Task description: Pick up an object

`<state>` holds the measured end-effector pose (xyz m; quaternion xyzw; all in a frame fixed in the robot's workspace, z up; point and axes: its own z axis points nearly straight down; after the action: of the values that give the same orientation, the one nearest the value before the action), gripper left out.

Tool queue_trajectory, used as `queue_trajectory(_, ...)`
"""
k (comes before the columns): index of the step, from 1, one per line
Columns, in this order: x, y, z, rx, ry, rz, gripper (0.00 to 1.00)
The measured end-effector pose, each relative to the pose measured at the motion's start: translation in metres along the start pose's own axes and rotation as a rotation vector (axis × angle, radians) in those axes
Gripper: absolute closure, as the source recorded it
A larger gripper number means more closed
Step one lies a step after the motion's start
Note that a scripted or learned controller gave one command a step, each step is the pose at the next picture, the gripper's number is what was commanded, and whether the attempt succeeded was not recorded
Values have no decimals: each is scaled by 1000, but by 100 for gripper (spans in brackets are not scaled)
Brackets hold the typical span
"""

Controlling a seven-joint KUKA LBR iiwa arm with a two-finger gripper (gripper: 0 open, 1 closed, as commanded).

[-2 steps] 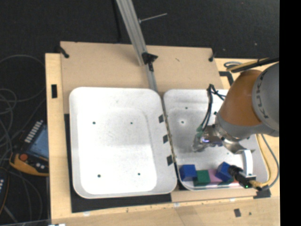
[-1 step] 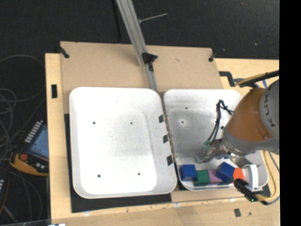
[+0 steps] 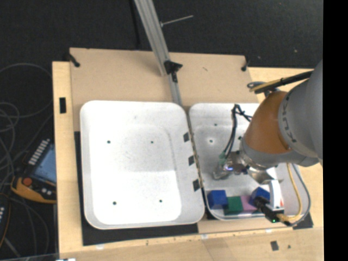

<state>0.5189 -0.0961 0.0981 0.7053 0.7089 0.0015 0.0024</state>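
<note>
My gripper [image 3: 222, 171] hangs low over the right bin [image 3: 209, 126], near its left wall, under the grey arm with the orange band. Just below it, at the bin's front edge, lie a blue block [image 3: 217, 198], a green block [image 3: 234, 204] and a pink piece [image 3: 248, 203]. Another blue object [image 3: 261, 193] sits to their right, partly under the arm. Nothing shows between the gripper and the blocks; the arm hides much of the bin's right half.
The left bin [image 3: 136, 162] lies beside the right one, with small clips along the shared wall [image 3: 191, 159]. A slanted metal rail [image 3: 157, 37] rises from the back of the bench. Cables run along the right bin's far side.
</note>
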Motion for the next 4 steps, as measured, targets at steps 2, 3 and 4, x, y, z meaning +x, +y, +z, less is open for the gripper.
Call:
queue_trajectory(2, -22, -14, 0, -1, -2, 7, 100)
queue_trajectory(3, -25, -9, 0, 4, 3, 10, 100)
queue_trajectory(4, -26, -5, -12, 3, 1, 6, 100)
